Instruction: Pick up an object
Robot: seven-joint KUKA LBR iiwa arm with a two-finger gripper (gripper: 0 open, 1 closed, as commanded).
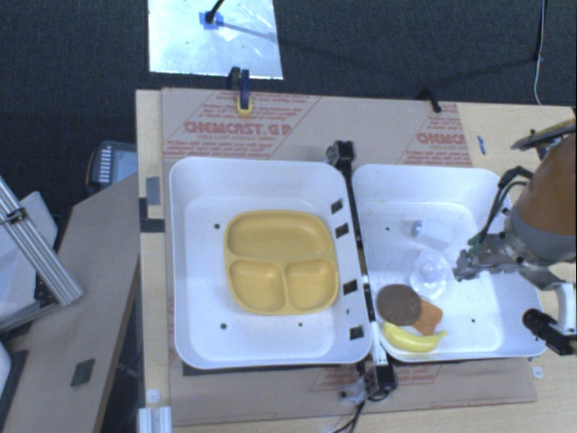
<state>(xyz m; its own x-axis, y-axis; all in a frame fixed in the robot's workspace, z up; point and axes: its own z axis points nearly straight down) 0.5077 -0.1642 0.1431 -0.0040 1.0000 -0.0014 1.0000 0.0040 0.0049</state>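
Note:
In the right bin lie a brown round cookie-like disc, an orange piece beside it, and a yellow banana at the front edge. A clear plastic cup lies just behind them, with another small clear item further back. The gripper hangs low at the right side of that bin, just right of the clear cup. Nothing shows between its fingers.
The left bin holds a yellow three-part plate. A black divider with clips runs between the bins. The arm's grey and orange body covers the right bin's right edge. Cardboard lies beneath both bins.

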